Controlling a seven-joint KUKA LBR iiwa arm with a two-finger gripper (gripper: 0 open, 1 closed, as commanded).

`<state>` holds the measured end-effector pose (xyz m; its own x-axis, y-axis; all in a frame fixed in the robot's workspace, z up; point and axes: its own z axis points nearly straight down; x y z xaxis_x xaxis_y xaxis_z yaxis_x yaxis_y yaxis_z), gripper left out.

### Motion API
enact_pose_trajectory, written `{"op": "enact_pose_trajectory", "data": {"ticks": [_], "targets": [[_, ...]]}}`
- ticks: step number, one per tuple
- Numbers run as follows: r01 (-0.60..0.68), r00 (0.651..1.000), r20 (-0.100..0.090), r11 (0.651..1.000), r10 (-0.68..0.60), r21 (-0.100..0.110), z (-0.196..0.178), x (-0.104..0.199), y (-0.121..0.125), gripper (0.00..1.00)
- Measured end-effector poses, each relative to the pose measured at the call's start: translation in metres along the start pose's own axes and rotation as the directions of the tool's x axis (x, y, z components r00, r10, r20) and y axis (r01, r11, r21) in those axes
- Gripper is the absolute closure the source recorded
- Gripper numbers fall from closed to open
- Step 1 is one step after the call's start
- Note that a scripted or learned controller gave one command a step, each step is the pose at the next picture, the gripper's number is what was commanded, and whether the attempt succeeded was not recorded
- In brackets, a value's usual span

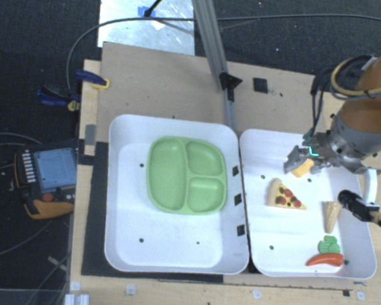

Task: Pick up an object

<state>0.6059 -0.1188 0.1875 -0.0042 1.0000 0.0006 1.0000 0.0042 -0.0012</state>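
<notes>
The gripper (301,160) hangs over the upper part of the right bin (255,208), reaching in from the right on the grey arm (367,125) with its orange band. A small tan block (302,168) sits at its fingertips; it looks pinched between the fingers, so the gripper appears closed on that block, lifted a little above the bin floor, though the slant of the camera makes the height hard to judge.

The left bin (121,242) lies well to the gripper's left. It holds a green plate (187,175) with three compartments, set in the bin's upper middle. The plate's compartments carry nothing.

The right bin, under and below the gripper, holds the toy foods. The pizza slice (284,195), yellow with red spots, lies just below the gripper and slightly to its left. The cone (331,216), pale tan, lies below and to the right of the gripper, near the bin's right wall. The carrot (326,255), red-orange with a green top, lies farthest below the gripper, in the bin's lower right corner. A black fitting (354,203) on the arm's side juts over the bin to the right of the gripper, just beside the cone.

No writing can be read on the bins, plate or foods.
</notes>
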Motion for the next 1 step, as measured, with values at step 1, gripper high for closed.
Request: {"op": "enact_pose_trajectory", "data": {"ticks": [1], "targets": [[0.0, 1.0, 0.0, 1.0, 0.0, -0.003, -0.0015, 0.0, 0.0009, 0.0]]}}
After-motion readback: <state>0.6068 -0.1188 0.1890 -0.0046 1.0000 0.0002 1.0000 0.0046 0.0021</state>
